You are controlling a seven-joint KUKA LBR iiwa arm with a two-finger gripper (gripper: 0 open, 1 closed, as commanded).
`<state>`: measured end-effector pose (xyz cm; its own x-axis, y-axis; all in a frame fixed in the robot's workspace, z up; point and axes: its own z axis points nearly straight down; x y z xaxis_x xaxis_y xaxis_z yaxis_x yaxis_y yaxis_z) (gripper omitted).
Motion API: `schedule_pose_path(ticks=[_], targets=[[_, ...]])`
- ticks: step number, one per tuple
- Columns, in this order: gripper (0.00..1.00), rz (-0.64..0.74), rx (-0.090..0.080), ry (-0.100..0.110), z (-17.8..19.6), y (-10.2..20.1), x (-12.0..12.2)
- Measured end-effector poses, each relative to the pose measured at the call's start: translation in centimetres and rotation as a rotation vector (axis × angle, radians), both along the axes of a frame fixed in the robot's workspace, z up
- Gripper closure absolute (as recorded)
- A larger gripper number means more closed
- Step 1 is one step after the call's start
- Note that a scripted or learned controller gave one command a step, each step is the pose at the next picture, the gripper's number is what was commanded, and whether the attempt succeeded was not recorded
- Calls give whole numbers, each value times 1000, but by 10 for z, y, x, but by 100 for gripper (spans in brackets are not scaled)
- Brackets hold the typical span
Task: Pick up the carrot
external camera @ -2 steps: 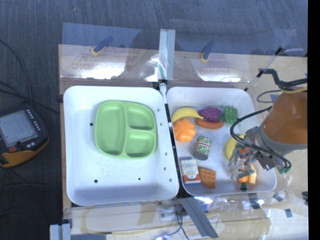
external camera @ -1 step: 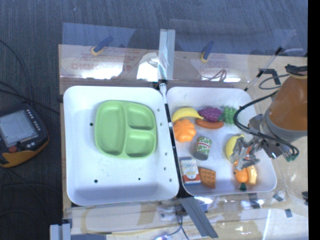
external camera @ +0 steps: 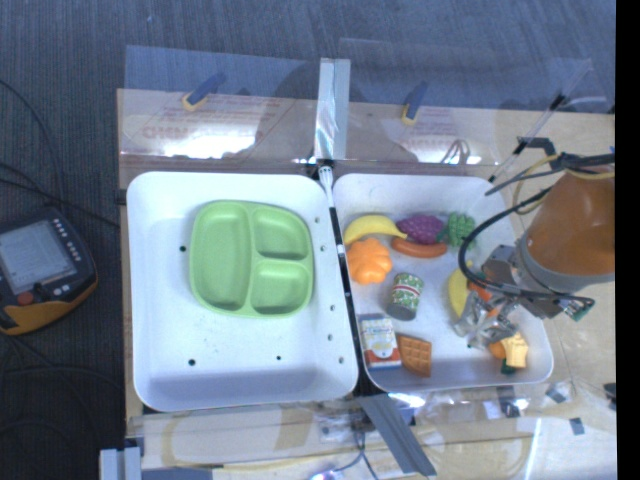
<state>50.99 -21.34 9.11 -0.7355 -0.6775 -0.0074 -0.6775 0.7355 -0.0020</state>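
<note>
Carrot (external camera: 420, 249) beside grapes (external camera: 423, 228); claw (external camera: 484, 330) low in right bin (external camera: 440, 378), grip state unclear

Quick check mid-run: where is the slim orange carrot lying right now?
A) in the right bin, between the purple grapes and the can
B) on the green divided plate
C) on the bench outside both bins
A: the slim orange carrot lies in the right white bin, just below the purple grapes and above the small green can.

One fixed camera looked down at a slant from well above the bench (external camera: 150, 118), far enough to take in both white bins (external camera: 150, 368) whole. Dark floor (external camera: 300, 8) lay toward twelve o'clock, and the arm (external camera: 575, 228) entered from three o'clock.
</note>
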Motion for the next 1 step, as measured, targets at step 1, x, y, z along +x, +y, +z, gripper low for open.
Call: schedule_pose_path(ticks=[1], targets=[[100, -225, 0, 3, 55, 9, -3]])
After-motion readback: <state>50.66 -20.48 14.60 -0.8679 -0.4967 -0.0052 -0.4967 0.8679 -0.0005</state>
